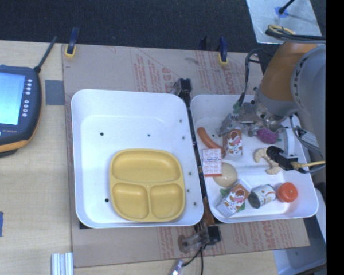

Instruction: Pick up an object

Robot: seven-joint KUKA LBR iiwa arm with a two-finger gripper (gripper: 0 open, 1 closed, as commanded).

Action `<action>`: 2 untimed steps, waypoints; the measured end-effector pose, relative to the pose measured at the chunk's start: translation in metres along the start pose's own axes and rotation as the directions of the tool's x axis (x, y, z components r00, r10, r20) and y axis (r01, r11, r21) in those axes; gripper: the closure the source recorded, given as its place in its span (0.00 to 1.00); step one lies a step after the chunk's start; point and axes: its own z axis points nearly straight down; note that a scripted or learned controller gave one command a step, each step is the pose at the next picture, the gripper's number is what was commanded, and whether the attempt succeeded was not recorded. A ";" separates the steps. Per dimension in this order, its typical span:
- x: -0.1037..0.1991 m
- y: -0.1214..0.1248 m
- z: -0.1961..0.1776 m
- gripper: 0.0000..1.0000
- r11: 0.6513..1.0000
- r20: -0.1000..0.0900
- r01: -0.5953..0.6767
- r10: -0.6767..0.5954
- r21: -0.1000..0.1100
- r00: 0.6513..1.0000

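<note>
In the right bin [309, 208], gripper [236, 122] sits low at the far side, right above the carton [233, 142] beside the sausage [208, 137]; can't tell finger opening or any grasp. Left bin [92, 113] holds the yellow tray [147, 184].
</note>
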 end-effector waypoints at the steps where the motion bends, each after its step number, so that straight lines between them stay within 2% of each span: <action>1: 0.007 0.003 0.000 0.00 1.000 0.001 0.001 -0.001 -0.002 1.000; 2: 0.021 -0.001 0.000 0.00 1.000 0.000 0.002 -0.002 0.002 1.000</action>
